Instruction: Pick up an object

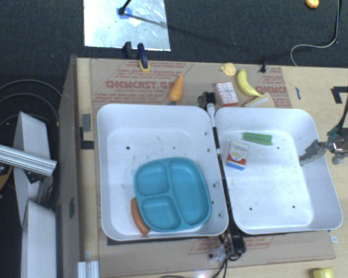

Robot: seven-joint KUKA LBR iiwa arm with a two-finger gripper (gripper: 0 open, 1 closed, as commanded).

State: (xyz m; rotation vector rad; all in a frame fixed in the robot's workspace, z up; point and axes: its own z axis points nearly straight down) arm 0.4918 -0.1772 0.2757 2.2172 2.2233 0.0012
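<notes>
You have two white bins side by side on the desk (162, 77). The left bin (119, 126) holds two things: one blue divided tray (171, 193) with three compartments, and one orange sausage-shaped piece (139, 215) lying just beside the tray's lower left corner. The right bin (290, 207) also holds two things: one green flat stick (257, 138) near the back wall, and one small carton (237, 154) with a red and blue front, just below it toward the middle divider.

Behind the bins, on the cardboard, you can count one orange carrot (176, 88), one pinkish box (226, 93) and one yellow banana (246, 84).

Your pincer (313, 151) sits at the right bin's right wall, well apart from both objects there. You cannot tell from here whether it is released or clenched; nothing shows in it.
</notes>
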